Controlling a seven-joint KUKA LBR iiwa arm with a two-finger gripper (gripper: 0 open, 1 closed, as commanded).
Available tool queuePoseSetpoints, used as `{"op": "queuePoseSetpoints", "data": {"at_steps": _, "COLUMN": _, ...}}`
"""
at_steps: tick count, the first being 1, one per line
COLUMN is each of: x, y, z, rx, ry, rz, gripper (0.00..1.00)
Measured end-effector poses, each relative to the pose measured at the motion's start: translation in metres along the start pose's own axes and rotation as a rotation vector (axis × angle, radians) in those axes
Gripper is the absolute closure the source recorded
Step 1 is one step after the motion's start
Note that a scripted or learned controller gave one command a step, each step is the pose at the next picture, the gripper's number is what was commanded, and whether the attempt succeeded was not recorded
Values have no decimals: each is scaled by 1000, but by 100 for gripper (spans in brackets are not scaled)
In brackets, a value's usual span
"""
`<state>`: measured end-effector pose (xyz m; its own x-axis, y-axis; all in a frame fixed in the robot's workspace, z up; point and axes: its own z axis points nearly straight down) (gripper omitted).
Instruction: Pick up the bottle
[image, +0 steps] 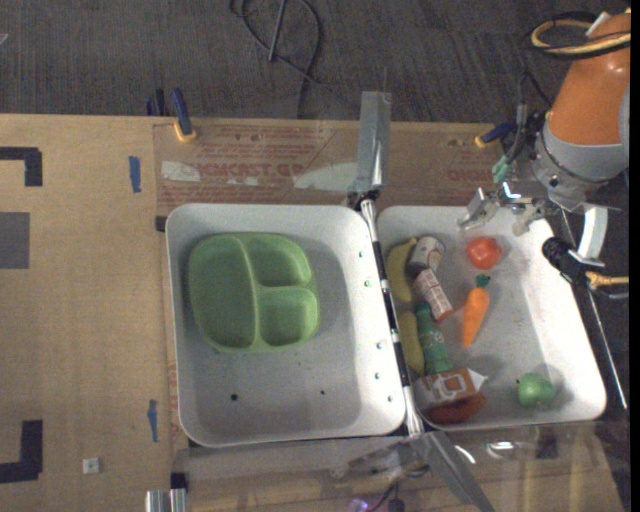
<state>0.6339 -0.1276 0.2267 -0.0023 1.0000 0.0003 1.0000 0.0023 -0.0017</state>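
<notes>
Gripper (497, 205): hovering over the far edge of the right bin (575, 345), fingers parted, gripping nothing.
Tomato (484, 251): sitting just near of the gripper.
Carrot (475, 311): lying nearer, pointing near.
Bottle (431, 339): green, lying along the bin's left wall beside the banana (401, 280).
Left bin (270, 390): holding a green divided plate (254, 291).

A robot lab: taped cardboard bench (90, 300), clamps (182, 125), loose cables (290, 35), white bins (270, 420) of toy food.
</notes>
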Motion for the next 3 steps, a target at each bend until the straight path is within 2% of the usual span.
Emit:
{"op": "queuePoseSetpoints", "data": {"at_steps": 1, "x": -44, "y": -42, "z": 44, "rx": 1, "ry": 1, "rz": 194, "gripper": 0}}
{"op": "queuePoseSetpoints", "data": {"at_steps": 2, "x": -59, "y": -99, "z": 132, "rx": -2, "ry": -1, "rz": 238, "gripper": 0}}
{"op": "queuePoseSetpoints", "data": {"at_steps": 3, "x": -45, "y": -151, "z": 138, "rx": -13, "ry": 0, "rz": 653, "gripper": 0}}
